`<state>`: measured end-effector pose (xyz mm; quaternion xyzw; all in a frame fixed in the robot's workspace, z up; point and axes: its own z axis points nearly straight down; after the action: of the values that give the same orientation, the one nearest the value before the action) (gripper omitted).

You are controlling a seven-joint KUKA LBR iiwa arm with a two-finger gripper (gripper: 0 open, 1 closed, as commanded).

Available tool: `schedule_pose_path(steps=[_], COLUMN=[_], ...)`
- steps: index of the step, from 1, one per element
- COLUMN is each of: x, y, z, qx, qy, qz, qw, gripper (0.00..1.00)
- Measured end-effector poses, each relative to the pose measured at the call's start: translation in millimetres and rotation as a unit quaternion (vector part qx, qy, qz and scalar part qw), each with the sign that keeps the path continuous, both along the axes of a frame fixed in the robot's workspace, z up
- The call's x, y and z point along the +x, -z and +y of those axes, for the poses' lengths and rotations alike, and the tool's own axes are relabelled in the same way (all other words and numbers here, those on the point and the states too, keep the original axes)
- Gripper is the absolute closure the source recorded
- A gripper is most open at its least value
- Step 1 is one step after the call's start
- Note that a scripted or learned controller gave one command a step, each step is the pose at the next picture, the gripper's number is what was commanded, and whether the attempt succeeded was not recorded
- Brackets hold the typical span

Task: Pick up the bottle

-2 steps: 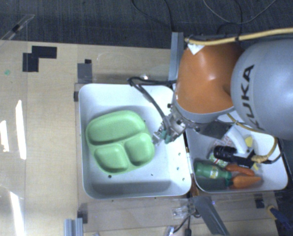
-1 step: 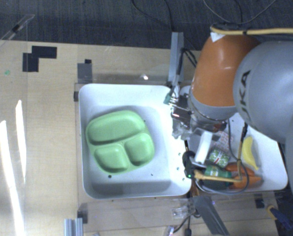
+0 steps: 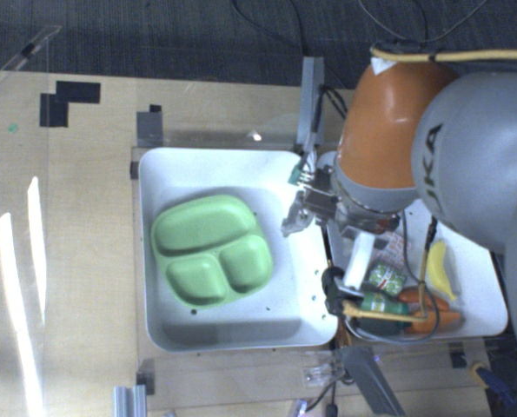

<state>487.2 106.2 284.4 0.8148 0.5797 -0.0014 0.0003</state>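
Nearest the lens looms the grey arm (image 3: pixel 475 155) with its orange band, covering much of the right bin (image 3: pixel 491 309). Its gripper (image 3: pixel 300 211) hangs over the wall between the two bins, and I cannot tell whether it is spread or closed; nothing shows in its grasp. What looks like the bottle (image 3: pixel 388 303), green-labelled, lies on its side at the right bin's near edge, beside a banana (image 3: pixel 436 269). By my reading the pick is not yet made: descent, closing and lift all remain. The left bin (image 3: pixel 149 307) holds a green divided plate (image 3: pixel 210 248). Both bins rest on a pale wooden bench (image 3: pixel 67 233); beyond it, dark floor (image 3: pixel 154 24) with loose cables.
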Motion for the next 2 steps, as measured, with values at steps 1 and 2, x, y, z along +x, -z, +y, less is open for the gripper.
schedule_pose_path(steps=[1,2], x=[-0.2,-0.1], y=[11.9,18.9], z=[15.5,20.6], qx=[0.0013,0.0013], qy=[-0.317,-0.326], qz=[0.001,0.001], qw=[0.9483,0.9453], gripper=[0.0,0.0])
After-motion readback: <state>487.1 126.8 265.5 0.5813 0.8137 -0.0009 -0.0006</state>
